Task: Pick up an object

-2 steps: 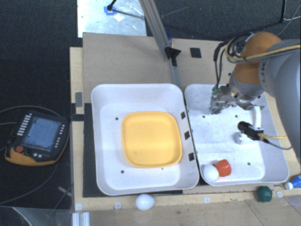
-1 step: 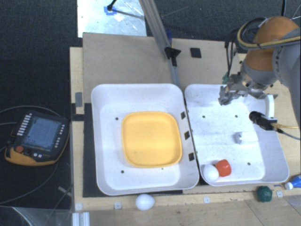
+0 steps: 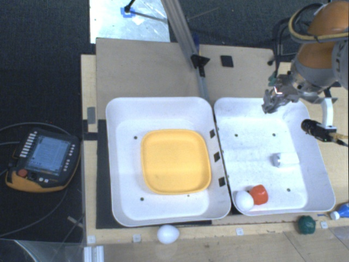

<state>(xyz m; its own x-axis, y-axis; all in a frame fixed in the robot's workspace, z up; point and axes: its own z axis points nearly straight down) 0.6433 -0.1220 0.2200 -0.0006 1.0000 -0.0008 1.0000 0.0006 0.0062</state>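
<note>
The gripper (image 3: 271,103) hangs over the far rim of the right bin (image 3: 305,201); finger state cannot be determined. An orange cup (image 3: 259,195) and a white egg (image 3: 244,200) lie touching in its near corner; a small grey piece (image 3: 276,159) sits mid-floor. The left bin (image 3: 122,201) holds a yellow plate (image 3: 175,161).

Well clear of the jaws, which hang over the right bin's (image 3: 313,162) far edge, a small grey object (image 3: 276,159) sits alone in the middle of that bin's floor. Farther still, at the near left corner, an orange object (image 3: 259,195) rests on the bin floor with a white egg-shaped one (image 3: 244,201) touching its left side, up against the rim. The left bin (image 3: 122,146), off to the jaws' far side, holds a square yellow plate (image 3: 176,161) lying flat at its centre.
</note>
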